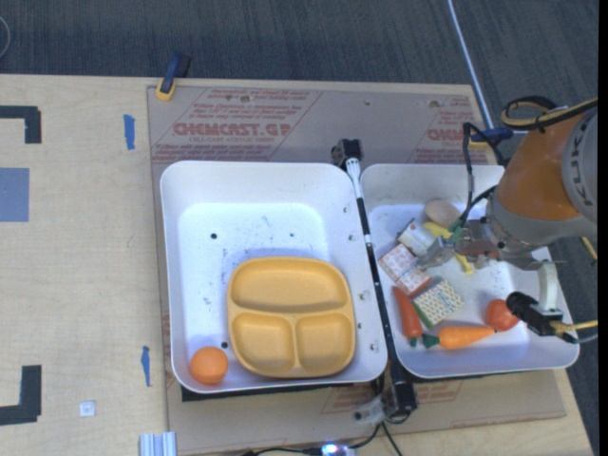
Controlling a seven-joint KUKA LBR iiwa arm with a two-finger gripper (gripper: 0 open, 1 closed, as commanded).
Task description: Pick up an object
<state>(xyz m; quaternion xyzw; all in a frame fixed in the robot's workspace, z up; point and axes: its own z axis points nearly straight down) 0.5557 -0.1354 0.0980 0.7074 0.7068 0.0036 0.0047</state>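
Your claw (pixel 454 245) is hovering at three o'clock over the right bin (pixel 532 354), beside a small box (pixel 415 237); its grip you cannot tell.

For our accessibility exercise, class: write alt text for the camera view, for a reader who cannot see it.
A grey and orange robot arm reaches from the right into the right bin, its gripper low among small items, including two carrots. The left bin holds a yellow divided tray and an orange ball at its near left corner.
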